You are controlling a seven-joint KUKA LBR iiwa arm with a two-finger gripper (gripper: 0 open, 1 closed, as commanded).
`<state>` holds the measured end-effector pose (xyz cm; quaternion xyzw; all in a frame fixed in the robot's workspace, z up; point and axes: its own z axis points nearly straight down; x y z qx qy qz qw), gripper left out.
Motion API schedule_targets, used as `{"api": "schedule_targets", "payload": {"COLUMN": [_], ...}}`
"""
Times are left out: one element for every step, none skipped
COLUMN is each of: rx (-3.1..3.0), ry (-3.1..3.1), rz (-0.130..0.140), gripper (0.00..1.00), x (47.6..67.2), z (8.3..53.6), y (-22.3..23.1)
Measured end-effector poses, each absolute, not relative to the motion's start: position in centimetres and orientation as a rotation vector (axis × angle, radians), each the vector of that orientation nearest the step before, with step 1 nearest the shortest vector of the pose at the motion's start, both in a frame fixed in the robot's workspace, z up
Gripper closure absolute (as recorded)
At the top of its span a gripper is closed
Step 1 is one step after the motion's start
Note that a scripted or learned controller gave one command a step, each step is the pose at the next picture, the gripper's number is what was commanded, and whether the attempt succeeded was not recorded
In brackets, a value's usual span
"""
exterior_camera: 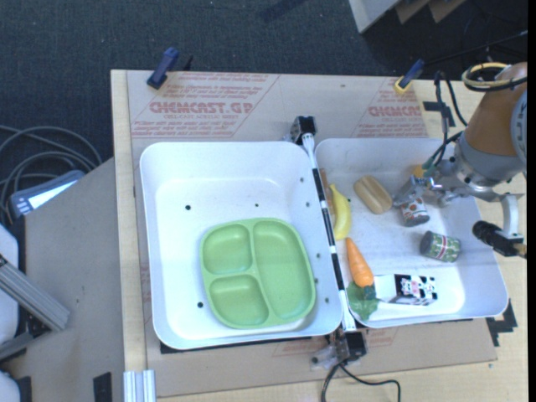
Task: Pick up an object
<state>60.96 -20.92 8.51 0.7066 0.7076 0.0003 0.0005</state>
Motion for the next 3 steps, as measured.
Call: {"api": "schedule_targets", "payload": {"rx": [2.222,2.224,2.223], "ry": [2.224,2.224,2.219], "rz": [0.000,0.000,0.001], "gripper": [0.00,0.00,1.00], "x": [57.7,49.8,49.8], "z": [8.5,8.4,9.4], "y": [-17.6,-21.4,-21.4]}}
